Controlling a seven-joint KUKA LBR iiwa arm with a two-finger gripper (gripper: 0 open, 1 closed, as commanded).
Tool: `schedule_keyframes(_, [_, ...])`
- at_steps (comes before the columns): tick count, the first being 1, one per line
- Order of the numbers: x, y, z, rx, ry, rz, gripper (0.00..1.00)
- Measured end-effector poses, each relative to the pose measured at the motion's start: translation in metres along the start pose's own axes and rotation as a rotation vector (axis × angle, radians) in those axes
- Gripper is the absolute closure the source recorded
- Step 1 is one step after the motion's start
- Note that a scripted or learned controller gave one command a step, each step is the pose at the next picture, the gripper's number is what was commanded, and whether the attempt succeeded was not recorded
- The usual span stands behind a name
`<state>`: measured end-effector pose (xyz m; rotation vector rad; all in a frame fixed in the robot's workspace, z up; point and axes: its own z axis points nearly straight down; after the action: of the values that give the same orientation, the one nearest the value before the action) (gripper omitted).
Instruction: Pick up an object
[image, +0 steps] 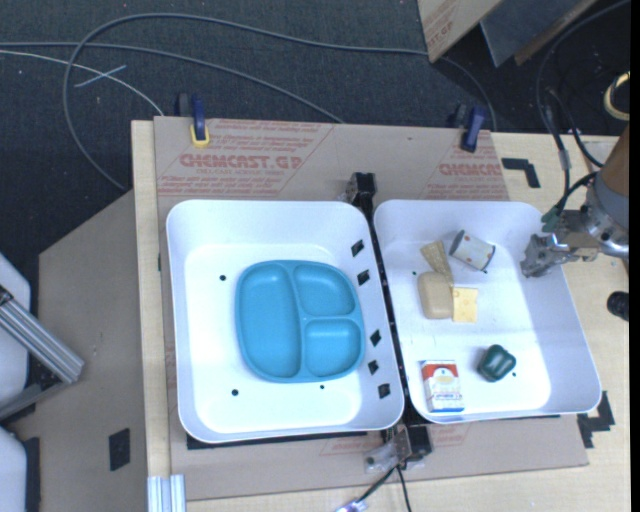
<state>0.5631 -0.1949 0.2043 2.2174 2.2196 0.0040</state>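
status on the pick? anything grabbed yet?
Done: nothing lifted. The claw sits at the right bin's right rim, with nothing visible between its tips. In hand: at most an approach. Left: the whole grasp and lift. The tan block, yellow piece, grey item, green object and small red-and-white box all lie on the bin floor. The blue divided plate lies in the left bin.
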Motion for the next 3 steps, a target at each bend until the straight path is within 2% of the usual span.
schedule_keyframes(1, [0.057, -0.002, 0.005, 0.007, 0.005, -0.005, 1.00])
schedule_keyframes(2, [0.104, -0.012, -0.008, 0.006, 0.005, -0.005, 1.00])
schedule_keyframes(3, [0.159, -0.009, -0.015, 0.004, 0.004, -0.006, 1.00])
